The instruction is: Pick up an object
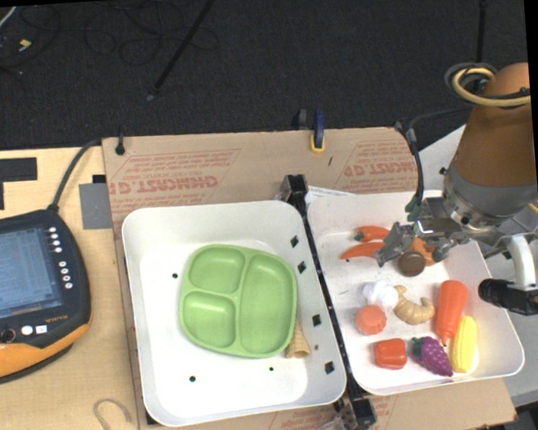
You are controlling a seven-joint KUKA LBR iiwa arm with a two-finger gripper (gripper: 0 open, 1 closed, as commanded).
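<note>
Hovering over the right bin [502,353]
My gripper [409,245] is right by a brown ball [411,264]; can't tell if my fingers are spread or closed.

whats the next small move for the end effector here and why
Probably a short drop straight down, then close. The end effector hovers in the right bin right above a small brown round item, with the orange chili peppers close on its left, so a straight descent looks least likely to knock them.
</note>
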